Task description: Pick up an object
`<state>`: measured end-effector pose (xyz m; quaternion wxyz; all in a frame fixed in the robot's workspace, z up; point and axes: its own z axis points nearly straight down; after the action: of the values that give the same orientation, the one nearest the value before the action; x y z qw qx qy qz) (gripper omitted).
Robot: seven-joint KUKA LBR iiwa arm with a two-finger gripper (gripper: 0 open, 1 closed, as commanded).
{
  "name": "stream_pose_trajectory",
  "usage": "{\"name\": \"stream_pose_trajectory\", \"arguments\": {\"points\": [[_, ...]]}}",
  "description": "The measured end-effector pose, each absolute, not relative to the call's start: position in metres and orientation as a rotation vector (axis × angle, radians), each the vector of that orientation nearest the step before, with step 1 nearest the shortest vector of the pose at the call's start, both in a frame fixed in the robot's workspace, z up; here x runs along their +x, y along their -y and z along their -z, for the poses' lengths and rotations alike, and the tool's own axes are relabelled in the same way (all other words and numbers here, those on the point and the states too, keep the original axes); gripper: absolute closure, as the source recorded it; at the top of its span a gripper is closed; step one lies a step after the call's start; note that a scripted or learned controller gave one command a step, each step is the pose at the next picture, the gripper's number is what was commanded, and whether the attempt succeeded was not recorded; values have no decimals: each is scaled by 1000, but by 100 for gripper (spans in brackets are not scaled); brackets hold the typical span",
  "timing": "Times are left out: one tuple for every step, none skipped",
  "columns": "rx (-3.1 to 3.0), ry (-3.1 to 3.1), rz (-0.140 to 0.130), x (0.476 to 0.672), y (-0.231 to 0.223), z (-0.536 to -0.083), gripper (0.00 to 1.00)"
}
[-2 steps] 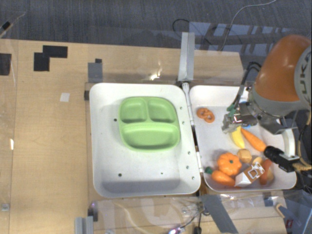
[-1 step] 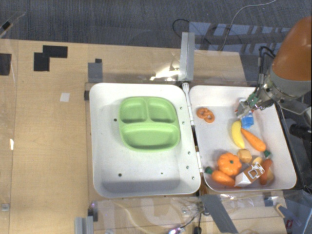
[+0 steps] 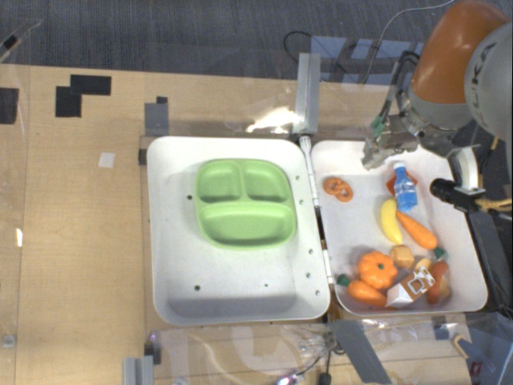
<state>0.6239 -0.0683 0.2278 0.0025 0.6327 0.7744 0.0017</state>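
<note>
Orange pretzel (image 3: 338, 188) lies alone just left of our gripper (image 3: 375, 156); whether it's open we cannot tell, so we descend squarely.

Green sectioned tray (image 3: 244, 201) centred in left white bin (image 3: 172, 279); wooden bench (image 3: 72, 239) beneath.

Smooth white plastic bins (image 3: 232, 295) — matt green plastic tray (image 3: 244, 201), pale wood-grain surface (image 3: 72, 239), glossy orange band (image 3: 449, 50).
</note>
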Motion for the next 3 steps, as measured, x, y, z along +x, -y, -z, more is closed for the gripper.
{"name": "stream_pose_trajectory", "arguments": {"points": [[1984,-2429,-5,624,68,-228,0],[2015,-2403,-5,615,118,-215,0],[1673,-2650,-6,617,143,-97,0]]}}
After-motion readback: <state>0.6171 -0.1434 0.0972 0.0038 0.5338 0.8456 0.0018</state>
